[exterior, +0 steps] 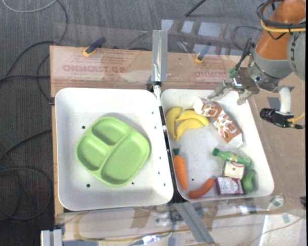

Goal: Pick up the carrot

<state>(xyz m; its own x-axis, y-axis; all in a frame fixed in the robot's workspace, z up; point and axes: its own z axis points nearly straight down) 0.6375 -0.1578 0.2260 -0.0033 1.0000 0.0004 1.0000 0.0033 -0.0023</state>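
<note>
- Carrot (180, 171) lies against the right bin's (265, 163) left wall, beside bananas (184, 121)
- Gripper (230, 89) hovers at the far rim, fingers spread wide, holding nothing

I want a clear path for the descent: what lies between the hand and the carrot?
In the camera view, the bananas lie between the hand and the carrot, with bare bin floor below them.

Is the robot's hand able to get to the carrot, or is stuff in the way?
Probably yes. The carrot lies uncovered near the right bin's left wall, with bare floor beside it. The hand hovers over the far rim, beyond the bananas.
</note>
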